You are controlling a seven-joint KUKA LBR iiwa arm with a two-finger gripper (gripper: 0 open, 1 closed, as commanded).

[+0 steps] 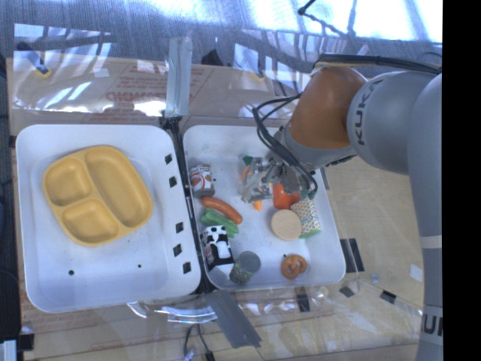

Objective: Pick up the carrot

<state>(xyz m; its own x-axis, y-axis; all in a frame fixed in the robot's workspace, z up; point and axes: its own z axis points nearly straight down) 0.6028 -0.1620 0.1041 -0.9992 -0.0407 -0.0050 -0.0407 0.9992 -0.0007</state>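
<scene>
Camera view has my hand (259,183) low in the right bin (225,135), its grip I cannot tell, over the carrot (282,195) at its four o'clock, crowded by toys.
</scene>
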